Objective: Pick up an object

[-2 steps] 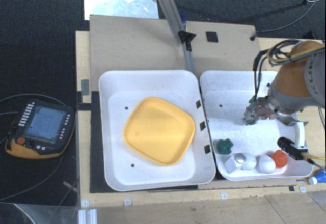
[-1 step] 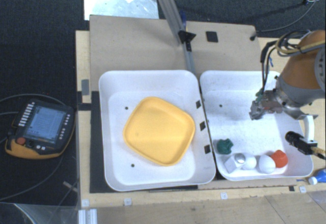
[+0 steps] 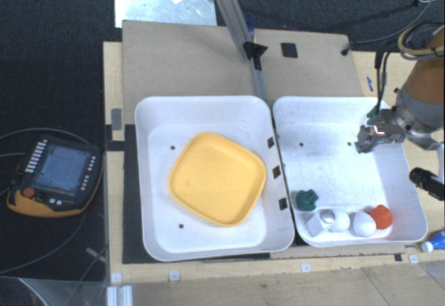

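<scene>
Arm reaches in from the right; gripper sits over the upper right part of the right bin, near its far-right wall. Nothing visible between the fingers (whether they are spread or closed I cannot tell from this angle).

Candidate objects are all bunched along the near edge of the right bin, well apart from the gripper: a dark green piece, a small grey-silver item just beside it, a white ball, and an orange-red object touching the ball on its right.

Left bin holds a yellow square plate, lying flat, roughly centred.

A teach pendant rests on the dark floor, left of the bench.
</scene>
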You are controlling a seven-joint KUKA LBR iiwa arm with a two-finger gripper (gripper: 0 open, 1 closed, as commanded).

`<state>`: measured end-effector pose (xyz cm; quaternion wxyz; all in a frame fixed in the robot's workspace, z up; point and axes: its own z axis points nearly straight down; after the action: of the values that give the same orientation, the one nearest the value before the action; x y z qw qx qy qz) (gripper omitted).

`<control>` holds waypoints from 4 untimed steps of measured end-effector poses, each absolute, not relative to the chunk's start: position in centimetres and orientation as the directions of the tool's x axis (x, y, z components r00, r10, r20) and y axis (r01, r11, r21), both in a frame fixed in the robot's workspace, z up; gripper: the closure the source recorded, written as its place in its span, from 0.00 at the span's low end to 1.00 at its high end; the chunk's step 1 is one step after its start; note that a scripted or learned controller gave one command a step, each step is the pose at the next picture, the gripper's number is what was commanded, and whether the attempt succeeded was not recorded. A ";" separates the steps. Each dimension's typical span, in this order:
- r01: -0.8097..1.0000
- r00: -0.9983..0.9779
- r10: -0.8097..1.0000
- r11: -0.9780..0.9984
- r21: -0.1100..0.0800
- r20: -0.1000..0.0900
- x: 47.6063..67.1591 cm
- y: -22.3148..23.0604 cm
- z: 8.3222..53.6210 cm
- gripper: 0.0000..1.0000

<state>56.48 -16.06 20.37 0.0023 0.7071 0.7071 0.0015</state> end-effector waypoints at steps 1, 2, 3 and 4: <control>1.000 -0.001 1.000 0.001 0.004 -0.001 56.6 -16.1 23.7 1.00; 1.000 -0.006 1.000 0.006 0.001 0.001 57.3 -9.9 24.0 1.00; 1.000 -0.005 1.000 0.005 0.001 0.001 57.5 -4.3 24.4 1.00; 1.000 -0.006 1.000 0.006 0.000 0.001 58.5 1.7 23.4 1.00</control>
<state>58.50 1.72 23.44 -0.0004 0.7051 0.7091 0.0006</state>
